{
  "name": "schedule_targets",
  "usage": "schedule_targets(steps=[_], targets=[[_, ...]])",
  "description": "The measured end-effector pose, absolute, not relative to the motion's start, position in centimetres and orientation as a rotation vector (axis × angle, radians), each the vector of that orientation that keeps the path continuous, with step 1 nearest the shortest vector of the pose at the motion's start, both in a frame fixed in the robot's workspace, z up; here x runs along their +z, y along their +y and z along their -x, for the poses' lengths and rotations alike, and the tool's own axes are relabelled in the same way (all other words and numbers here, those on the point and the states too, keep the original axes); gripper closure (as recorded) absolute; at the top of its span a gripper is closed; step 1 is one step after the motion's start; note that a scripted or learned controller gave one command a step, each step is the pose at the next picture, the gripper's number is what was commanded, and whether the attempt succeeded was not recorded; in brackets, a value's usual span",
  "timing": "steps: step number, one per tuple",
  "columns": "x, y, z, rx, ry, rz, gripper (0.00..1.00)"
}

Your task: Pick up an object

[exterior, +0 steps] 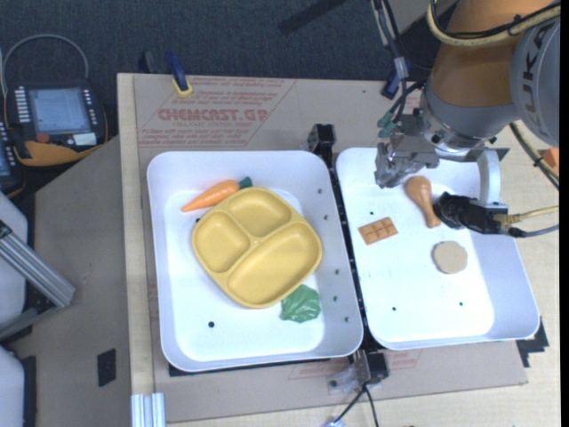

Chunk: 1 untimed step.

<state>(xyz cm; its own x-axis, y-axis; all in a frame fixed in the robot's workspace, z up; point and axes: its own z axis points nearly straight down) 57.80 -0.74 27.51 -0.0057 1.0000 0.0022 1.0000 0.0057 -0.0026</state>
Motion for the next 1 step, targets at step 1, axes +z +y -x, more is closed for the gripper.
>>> schedule_targets(steps=[1], targets=[[27.27, 4.33, -58.66, -0.003, -2.228, 2.215, 1.0]])
